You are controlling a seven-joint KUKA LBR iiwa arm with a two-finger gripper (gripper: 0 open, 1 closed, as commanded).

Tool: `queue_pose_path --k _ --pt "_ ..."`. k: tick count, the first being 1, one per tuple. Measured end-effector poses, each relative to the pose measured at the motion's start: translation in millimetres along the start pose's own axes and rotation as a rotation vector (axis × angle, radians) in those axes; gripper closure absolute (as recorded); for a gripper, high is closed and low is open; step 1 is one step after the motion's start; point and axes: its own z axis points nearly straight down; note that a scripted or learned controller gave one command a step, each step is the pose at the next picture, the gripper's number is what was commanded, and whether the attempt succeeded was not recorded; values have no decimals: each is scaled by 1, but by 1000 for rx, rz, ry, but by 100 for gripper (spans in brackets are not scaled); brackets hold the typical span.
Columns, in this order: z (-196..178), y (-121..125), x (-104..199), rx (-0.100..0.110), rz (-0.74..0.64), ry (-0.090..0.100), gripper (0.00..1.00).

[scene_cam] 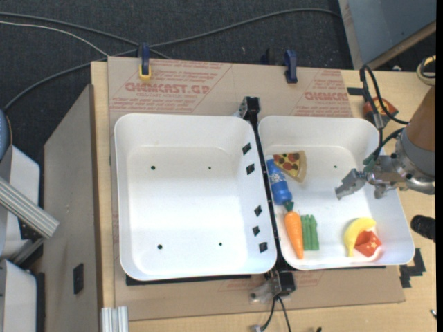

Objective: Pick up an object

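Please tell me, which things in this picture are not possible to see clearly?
- Claw, camera view: too small and blurred to tell whether it is open or shut.
- Arm: cut off by the right edge.
- Yellow and red toy: too small to identify.
- Blue bottle: its label is too small to read.
- Carrot and green toy: whether they touch is unclear.

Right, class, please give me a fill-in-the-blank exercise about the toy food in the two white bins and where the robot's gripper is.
1. All the toy food lies in the ____ shallow white plastic bin.
2. The orange toy carrot lies right beside a bundle of ____ toy beans.
3. The blue plastic bottle lies next to the triangular toy ____ slice.
4. The grey two-finger gripper hovers above the yellow and ____ toy fruit.

Missing words: right; green; pizza; red
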Motion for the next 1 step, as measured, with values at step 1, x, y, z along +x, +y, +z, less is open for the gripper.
queue_pose_path --k 1 --pt "128 41 31 2 -5 2 0"
